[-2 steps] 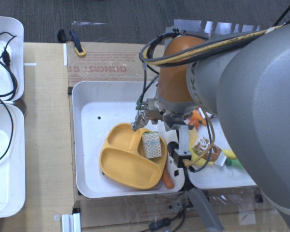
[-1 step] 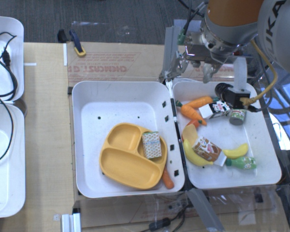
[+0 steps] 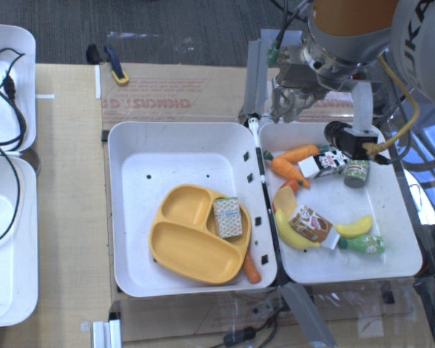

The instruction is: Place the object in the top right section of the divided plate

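Overhead, my pincer hangs at the far edge of the right bin, close to the wall it shares with the left bin, and from this slanted view I cannot tell whether it is released or clenched; nothing shows in its grip. The small box, pale with a greenish print, sits on the yellow divided plate in the left bin, inside the smaller compartment on the plate's right side, the one nearest the shared wall. The plate's other small compartment and its long one lie bare. A small carrot rests on the bin floor just beside the plate's near right rim. Below me in the right bin lie carrots near the shared wall, a cow-patterned carton just beside them, and a can next to that. Nearer the front, a banana curves under a brown packet, with a second banana and a green bottle close by.
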Robot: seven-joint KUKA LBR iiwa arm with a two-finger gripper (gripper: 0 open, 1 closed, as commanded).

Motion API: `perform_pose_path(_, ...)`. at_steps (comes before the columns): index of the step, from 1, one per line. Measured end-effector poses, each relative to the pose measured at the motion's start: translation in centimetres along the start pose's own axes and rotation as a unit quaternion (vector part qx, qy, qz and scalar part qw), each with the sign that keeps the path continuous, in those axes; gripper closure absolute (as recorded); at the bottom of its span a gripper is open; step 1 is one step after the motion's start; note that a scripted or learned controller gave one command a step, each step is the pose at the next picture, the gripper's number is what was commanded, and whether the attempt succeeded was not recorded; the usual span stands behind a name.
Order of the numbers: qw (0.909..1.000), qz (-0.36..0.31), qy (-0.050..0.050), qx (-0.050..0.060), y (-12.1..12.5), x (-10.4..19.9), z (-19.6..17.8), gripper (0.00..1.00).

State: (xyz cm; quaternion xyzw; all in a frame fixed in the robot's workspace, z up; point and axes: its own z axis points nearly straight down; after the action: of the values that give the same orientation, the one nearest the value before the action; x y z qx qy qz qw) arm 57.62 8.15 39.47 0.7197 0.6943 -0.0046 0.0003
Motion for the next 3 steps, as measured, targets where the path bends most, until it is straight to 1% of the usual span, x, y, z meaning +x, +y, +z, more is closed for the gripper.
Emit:
perform_pose_path(1,0.9896,-0.144,0.002,-0.002,-0.3,-7.5,0.3,1.0)
perform_pose_path(2,0.9586,-0.285,0.001,-0.003,2.3,-13.2,1.3,1.0)
perform_pose_path(3,0.8617,-0.507,0.0,-0.005,6.1,-18.1,3.7,1.0)
